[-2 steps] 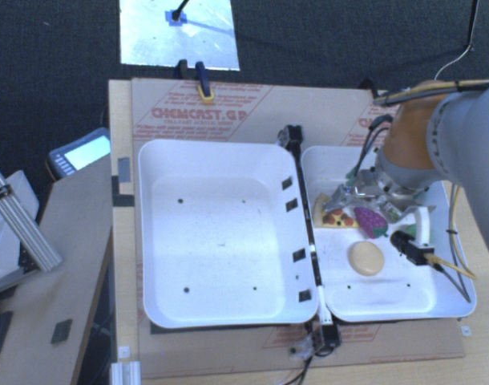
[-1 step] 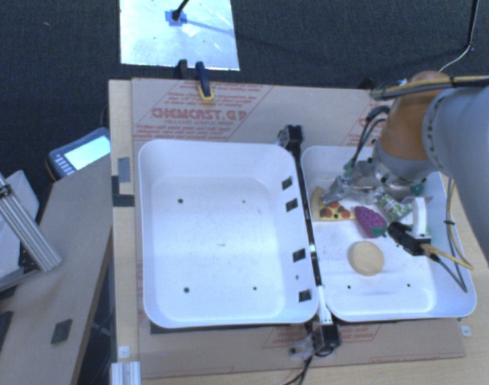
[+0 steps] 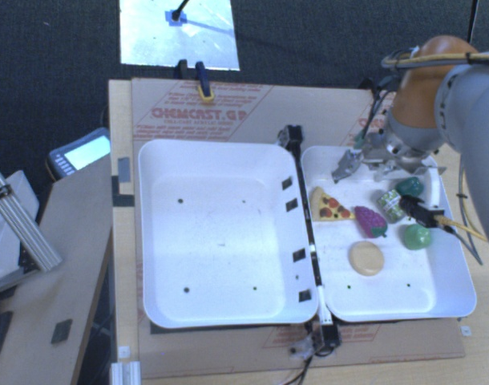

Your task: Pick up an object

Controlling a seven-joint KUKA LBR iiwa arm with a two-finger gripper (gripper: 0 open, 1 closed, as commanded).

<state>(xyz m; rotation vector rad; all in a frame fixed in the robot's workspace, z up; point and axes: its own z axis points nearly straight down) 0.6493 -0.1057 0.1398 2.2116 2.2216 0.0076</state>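
So the arm is reaching in from the right and its gripper hangs over the back part of the right bin, above a bare patch of the bin floor. All the pickable stuff sits in that right bin: a pizza slice toy just in front of the gripper, a purple grape-looking thing right beside it, a round tan cookie or bun nearer the front, a green lump off to the right, plus a small can-like thing and a darker green piece tucked close to the wrist. The left bin has nothing to grab in it. What worries me: if it drops straight down from here, I think it closes on nothing, because the pizza slice is a bit forward of it and lies flat, so it's hard to get under anyway. The pizza and the grape are nearly touching, so a sloppy approach could shove one into the other. The cables by the wrist also trail close to the green pieces and could nudge them. As for the jaws, they look spread apart a moderate way, with nothing between them and nothing touching them as far as I can see.
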